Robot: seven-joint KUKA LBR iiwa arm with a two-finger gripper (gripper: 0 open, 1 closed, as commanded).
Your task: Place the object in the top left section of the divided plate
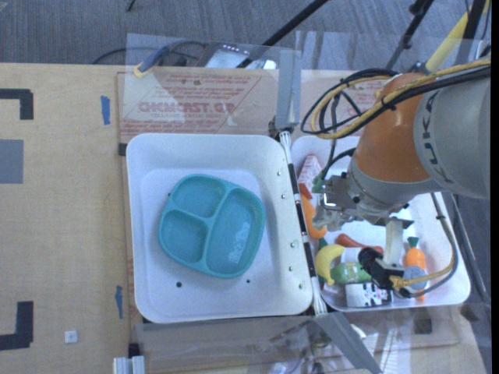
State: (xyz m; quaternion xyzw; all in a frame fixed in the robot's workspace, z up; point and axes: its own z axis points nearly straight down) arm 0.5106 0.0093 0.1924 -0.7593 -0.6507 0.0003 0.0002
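Care is needed as the end effector, its state impossible to tell, hangs over the toys in the right bin: grasp one item such as the banana cleanly before crossing to the divided plate in the left bin.

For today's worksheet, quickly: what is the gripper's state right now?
Gripper: cannot be told; it hangs over the right bin among the toy foods.
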